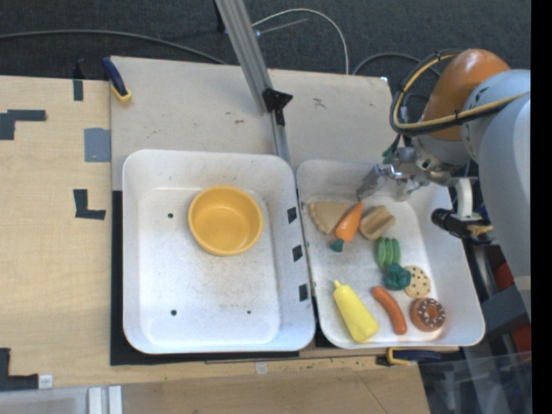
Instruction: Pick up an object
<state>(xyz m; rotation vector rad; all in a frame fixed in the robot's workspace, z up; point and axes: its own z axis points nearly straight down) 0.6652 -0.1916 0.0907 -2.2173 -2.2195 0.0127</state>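
Note:
My gripper (377, 181) hangs low over the far end of the right bin (457, 270), just beyond the toy food. Closest to it are an orange carrot (348, 223) with a green top, a tan bread wedge (323, 216) and a brown bread roll (377, 222). Further toward the front lie a green vegetable (391, 262), a speckled cookie (417, 280), a red sausage (390, 309), a frosted donut (428, 315) and a yellow mustard bottle (355, 311). Nothing is visibly held.
The left bin (155, 266) holds a yellow bowl (226, 220). A slanted metal pole (250, 50) rises behind the bins. The arm's grey body and orange band (461, 89) fill the right side, with cables looping above the wrist.

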